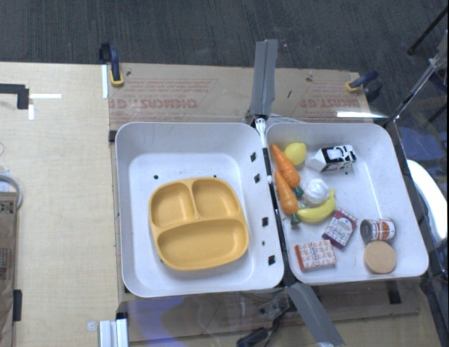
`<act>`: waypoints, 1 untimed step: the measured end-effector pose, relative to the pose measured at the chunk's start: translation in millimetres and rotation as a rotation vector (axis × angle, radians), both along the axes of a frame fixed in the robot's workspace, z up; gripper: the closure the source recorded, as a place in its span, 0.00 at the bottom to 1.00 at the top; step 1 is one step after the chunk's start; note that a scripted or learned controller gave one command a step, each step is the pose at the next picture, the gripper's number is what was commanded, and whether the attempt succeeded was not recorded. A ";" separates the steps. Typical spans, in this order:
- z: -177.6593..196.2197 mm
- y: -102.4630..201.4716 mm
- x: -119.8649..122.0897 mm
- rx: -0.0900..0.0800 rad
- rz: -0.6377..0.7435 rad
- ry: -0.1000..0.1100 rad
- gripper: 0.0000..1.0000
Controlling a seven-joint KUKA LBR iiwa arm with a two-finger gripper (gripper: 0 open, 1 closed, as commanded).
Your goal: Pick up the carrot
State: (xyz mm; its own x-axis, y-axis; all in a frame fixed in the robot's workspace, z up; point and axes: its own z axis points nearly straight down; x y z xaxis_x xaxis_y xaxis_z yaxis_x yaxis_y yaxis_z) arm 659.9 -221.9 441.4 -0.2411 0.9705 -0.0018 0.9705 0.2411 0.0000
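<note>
The red-and-white packet (315,255) and tan disc (380,257) sit at the right bin's (398,157) near edge. The carrot (285,163) lies along that bin's left wall, just beside the lemon (297,152). The step in hand looks like the approach, with no grasp yet. The pincer's state cannot be told, and next it must descend over the carrot.

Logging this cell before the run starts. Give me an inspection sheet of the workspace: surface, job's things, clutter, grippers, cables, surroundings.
Surface: two white bins side by side; right bin, left bin.
Job's things: carrot along the right bin's left wall; a second orange piece just below it.
Clutter: lemon, banana, can, small cartons in the right bin; yellow divided plate in the left bin.
Grippers: nothing seen.
Cables: nothing seen.
Surroundings: cardboard sheet behind the bins, dark floor.
</note>
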 end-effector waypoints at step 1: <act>-0.5 0.1 -0.1 0.000 -0.340 0.001 1.00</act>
